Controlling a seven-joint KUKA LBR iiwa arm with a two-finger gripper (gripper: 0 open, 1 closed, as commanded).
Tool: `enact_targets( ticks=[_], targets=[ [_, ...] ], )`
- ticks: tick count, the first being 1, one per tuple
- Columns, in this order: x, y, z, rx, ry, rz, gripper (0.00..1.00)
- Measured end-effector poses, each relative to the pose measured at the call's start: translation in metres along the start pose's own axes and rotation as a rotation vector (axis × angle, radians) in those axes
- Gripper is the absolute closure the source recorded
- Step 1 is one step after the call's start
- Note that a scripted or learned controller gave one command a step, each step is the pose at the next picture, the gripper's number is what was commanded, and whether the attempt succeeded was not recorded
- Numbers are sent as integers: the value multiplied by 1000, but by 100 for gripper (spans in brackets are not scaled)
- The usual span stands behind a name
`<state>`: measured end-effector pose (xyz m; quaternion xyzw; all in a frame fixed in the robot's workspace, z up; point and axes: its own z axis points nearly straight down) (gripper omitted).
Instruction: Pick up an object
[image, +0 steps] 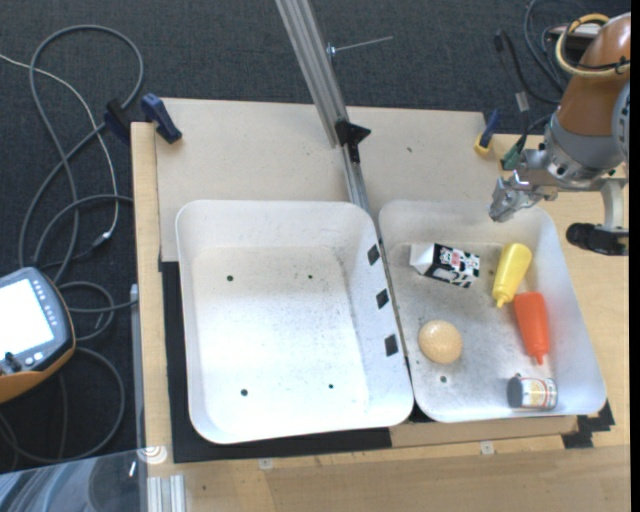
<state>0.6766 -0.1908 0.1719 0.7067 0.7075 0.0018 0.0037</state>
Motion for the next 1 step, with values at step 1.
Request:
enact_targets(
  ticks=[1],
  targets=[
    [1,-1,-46,0,0,0,100]
  ],
)
